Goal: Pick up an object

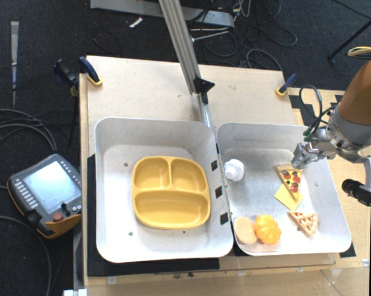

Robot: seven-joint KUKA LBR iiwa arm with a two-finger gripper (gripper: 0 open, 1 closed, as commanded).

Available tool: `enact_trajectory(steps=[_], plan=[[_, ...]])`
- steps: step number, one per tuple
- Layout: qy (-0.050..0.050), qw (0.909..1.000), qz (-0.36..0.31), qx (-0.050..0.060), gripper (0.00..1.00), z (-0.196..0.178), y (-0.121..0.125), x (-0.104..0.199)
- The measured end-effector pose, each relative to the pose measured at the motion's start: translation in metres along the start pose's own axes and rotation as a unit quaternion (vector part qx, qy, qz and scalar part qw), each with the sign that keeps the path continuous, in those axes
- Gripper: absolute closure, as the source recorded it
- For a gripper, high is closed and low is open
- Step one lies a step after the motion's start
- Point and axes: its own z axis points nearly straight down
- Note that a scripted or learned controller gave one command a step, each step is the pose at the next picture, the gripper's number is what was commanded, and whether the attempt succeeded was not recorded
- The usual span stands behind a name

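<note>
Apparently no readable writing; gripper (302, 156) above pizza slice (291, 179) in right bin (330, 192); claw state unclear.

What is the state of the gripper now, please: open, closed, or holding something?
Gripper: cannot be told. It hangs low over the right bin, just above the pizza slice; nothing is seen held in it.

Right bin: pizza slice (291, 179) flat on yellow cheese wedge (288, 194); waffle piece (304, 222), orange (267, 229), white cup (234, 170).
</note>
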Motion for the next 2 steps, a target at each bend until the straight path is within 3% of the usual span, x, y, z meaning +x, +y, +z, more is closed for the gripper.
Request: enact_trajectory(steps=[1, 2], plan=[[0.0, 1.0, 0.0, 0.001, 1.0, -0.028, 0.002, 0.0], [0.002, 1.0, -0.003, 0.003, 1.0, -0.04, -0.009, 0.053]])
